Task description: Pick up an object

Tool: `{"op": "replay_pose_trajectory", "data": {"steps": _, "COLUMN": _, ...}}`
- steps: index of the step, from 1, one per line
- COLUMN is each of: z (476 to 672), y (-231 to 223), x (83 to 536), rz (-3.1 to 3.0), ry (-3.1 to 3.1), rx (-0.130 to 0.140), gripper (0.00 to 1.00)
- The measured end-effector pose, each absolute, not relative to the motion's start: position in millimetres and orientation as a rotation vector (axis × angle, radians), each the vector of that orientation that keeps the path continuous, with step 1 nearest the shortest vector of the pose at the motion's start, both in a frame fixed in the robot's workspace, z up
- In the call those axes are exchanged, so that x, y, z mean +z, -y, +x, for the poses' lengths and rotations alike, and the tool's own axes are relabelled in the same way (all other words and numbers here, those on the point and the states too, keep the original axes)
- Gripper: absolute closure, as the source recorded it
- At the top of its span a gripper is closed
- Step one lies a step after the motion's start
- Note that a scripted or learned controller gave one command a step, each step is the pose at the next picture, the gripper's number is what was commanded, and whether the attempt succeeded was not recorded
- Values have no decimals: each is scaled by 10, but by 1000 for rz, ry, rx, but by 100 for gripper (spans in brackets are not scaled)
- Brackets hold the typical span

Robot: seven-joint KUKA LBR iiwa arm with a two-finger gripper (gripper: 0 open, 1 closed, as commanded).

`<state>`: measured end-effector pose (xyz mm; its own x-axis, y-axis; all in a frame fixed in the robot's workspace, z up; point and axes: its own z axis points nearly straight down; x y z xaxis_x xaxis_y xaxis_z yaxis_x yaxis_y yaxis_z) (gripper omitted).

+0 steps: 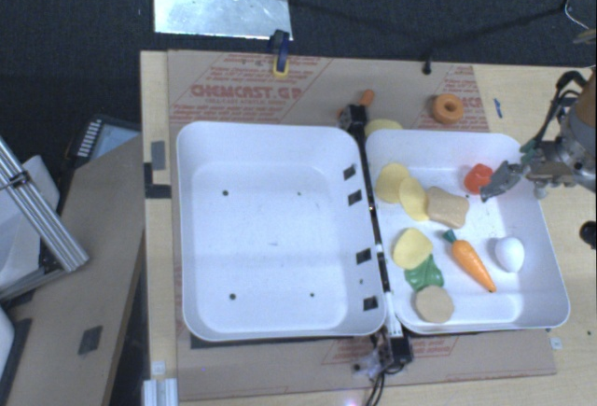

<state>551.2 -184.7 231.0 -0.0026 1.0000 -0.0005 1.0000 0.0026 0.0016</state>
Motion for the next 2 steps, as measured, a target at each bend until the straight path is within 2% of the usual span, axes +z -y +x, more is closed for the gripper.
{"op": "replay_pose_trajectory", "data": {"steps": 1, "z": 4943, "y": 1450, "x": 838, "rz": 2228, "ry": -2230, "rx": -5, "gripper": 0}}
{"op": "replay_pose_trajectory", "data": {"steps": 2, "z": 4989, "y": 1481, "x": 1014, "rz": 2217, "ry": -2221, "rx": 3, "gripper": 100}}
